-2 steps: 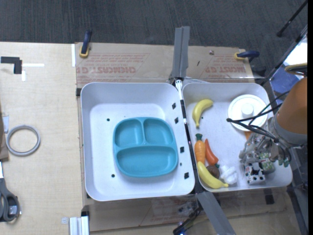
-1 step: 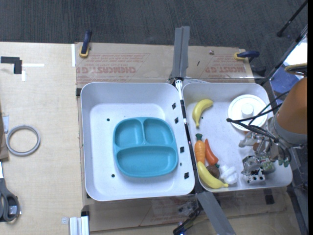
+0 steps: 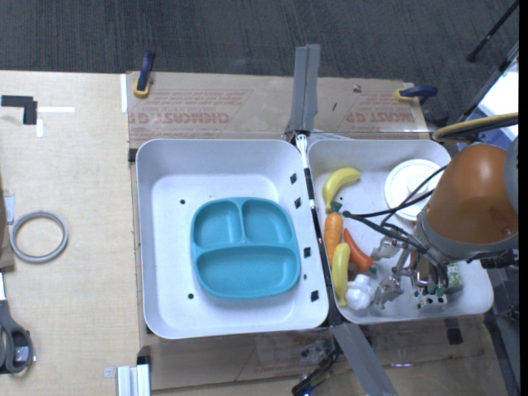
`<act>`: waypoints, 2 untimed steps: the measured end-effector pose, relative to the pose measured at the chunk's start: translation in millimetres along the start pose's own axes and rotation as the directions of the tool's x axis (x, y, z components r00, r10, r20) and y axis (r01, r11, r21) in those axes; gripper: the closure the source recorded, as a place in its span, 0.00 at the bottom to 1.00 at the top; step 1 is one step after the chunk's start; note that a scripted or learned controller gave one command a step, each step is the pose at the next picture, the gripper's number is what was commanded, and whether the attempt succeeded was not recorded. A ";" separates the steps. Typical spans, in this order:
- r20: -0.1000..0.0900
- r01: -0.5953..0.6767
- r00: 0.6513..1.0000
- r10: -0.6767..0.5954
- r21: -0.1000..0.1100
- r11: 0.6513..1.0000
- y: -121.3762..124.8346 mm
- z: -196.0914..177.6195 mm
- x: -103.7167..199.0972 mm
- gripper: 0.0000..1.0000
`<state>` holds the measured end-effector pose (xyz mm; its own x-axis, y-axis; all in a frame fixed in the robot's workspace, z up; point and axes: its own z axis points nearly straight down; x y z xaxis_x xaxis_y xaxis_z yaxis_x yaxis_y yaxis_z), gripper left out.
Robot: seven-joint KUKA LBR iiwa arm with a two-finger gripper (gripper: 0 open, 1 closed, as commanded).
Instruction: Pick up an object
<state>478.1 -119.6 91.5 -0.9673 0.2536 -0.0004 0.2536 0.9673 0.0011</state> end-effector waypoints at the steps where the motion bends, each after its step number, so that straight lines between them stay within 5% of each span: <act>1: 0.008 -0.020 1.000 0.019 0.012 1.000 23.8 -2.6 -21.9 0.00; 2: 0.010 -0.133 0.991 0.133 0.011 0.991 35.2 -3.6 -69.0 0.00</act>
